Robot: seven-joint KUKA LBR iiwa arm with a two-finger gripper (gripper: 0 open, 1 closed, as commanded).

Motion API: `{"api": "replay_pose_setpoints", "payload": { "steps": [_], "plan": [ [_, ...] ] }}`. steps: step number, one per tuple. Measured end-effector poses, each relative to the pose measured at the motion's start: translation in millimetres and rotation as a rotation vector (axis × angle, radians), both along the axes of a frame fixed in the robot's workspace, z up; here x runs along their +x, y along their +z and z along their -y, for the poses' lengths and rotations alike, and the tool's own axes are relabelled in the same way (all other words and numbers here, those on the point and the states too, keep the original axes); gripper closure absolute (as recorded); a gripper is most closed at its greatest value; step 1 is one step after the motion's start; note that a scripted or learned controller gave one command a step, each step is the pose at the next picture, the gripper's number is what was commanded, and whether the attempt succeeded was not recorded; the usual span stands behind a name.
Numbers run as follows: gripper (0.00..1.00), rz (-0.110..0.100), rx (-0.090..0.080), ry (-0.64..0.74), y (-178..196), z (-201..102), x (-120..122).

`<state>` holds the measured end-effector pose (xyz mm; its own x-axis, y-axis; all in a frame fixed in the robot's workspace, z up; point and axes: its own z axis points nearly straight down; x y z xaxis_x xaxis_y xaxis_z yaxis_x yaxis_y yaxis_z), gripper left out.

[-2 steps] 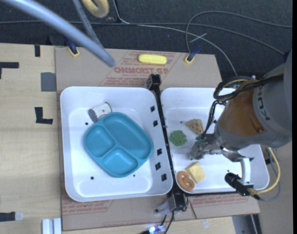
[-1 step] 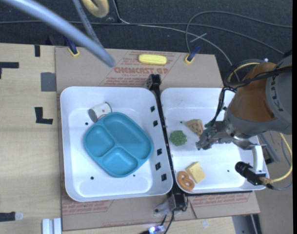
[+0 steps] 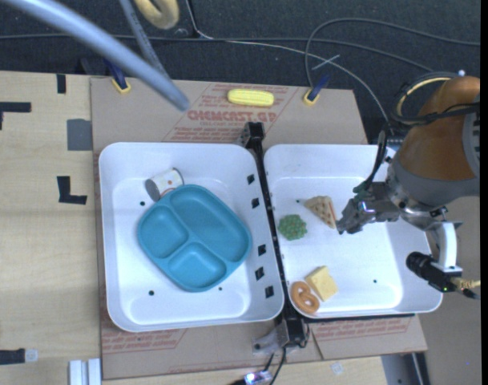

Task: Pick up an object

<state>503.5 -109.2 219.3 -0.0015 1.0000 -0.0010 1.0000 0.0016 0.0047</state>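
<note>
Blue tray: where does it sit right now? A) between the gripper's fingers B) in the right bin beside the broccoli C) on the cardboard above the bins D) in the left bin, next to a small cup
D: the blue tray lies flat in the left bin, with the small cup at its upper left edge.

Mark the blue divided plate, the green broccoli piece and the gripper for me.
blue divided plate [image 3: 194, 237]: camera view, on the ridge where its compartments meet.
green broccoli piece [image 3: 292, 227]: camera view, on its bumpy top.
gripper [image 3: 349, 222]: camera view, at its fingertips.
</note>
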Motion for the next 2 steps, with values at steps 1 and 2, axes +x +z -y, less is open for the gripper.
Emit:
{"api": "replay_pose_setpoints", "payload": {
  "steps": [1,2],
  "plan": [
    [1.00,0.000,-0.001,0.000,55.1,2.1,10.8],
    [1.00,-0.005,0.001,-0.001,59.6,2.0,10.9]
  ]
}}
